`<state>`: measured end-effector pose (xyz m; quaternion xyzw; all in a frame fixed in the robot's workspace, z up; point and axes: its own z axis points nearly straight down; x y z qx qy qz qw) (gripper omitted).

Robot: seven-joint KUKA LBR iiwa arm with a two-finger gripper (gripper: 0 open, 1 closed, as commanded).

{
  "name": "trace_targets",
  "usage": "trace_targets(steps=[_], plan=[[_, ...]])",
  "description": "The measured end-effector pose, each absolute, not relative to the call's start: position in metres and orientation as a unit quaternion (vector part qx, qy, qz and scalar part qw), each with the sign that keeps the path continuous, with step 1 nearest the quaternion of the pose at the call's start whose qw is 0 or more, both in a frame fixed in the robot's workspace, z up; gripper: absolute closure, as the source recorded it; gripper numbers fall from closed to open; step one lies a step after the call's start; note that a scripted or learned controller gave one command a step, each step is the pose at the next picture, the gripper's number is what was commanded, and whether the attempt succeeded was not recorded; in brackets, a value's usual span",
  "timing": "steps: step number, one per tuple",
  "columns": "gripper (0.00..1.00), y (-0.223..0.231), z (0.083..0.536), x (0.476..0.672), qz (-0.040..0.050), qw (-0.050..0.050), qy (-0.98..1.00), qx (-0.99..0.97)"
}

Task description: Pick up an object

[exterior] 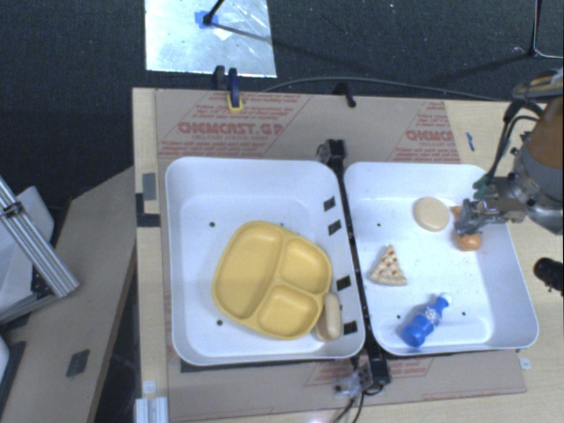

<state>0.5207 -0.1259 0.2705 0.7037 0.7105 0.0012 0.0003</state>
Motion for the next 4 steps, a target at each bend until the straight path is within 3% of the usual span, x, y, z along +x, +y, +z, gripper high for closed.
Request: trace_targets(steps=[4], plan=[[1.00, 0.110, 0.234, 0.529, 0.0016, -0.001, 0.711, 0.703]])
